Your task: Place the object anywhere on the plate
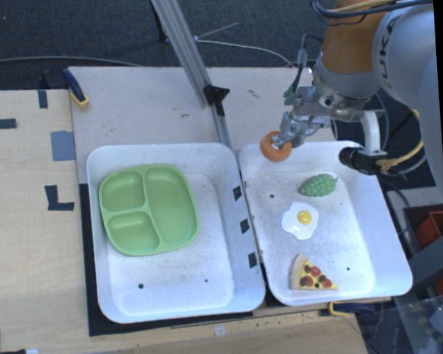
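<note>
While the gripper [283, 139] hangs at the right bin's [376, 222] far-left corner | jaws touch an orange object [273, 149], grip state unclear | plate [148, 209] lies well left of it, in the left bin [176, 289]

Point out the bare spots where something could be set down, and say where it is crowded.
The green plate has three bare compartments. The left bin is bare below and right of it. The right bin is crowded down its middle: green leafy piece, fried egg, pizza slice. The gripper is at an orange piece on its top-left rim.
</note>
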Available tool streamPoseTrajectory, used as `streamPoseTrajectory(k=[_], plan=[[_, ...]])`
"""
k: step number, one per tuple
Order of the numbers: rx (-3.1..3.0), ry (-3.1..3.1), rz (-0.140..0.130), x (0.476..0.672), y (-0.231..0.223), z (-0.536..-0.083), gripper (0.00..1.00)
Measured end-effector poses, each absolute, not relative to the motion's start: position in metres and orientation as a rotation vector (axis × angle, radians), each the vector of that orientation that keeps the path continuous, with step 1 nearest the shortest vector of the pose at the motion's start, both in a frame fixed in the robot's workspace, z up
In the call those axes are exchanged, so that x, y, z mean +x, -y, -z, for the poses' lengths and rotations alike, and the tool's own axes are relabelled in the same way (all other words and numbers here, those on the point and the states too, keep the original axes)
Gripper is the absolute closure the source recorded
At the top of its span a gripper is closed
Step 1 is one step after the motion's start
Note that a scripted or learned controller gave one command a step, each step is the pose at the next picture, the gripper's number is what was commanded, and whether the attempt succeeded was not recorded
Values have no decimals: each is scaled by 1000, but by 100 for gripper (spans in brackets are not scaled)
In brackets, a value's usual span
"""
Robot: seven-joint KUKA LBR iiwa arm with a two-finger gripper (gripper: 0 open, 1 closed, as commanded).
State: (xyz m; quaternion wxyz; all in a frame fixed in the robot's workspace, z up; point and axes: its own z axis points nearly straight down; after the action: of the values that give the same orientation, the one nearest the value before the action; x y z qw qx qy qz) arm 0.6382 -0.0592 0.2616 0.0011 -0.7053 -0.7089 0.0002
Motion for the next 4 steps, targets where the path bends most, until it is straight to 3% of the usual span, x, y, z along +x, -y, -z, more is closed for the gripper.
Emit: streamPoseTrajectory(k=[3,4], plan=[[-2213,2225,-5,575,-98,-240,100],[-2211,2226,-6,538,-145,-231,100]])
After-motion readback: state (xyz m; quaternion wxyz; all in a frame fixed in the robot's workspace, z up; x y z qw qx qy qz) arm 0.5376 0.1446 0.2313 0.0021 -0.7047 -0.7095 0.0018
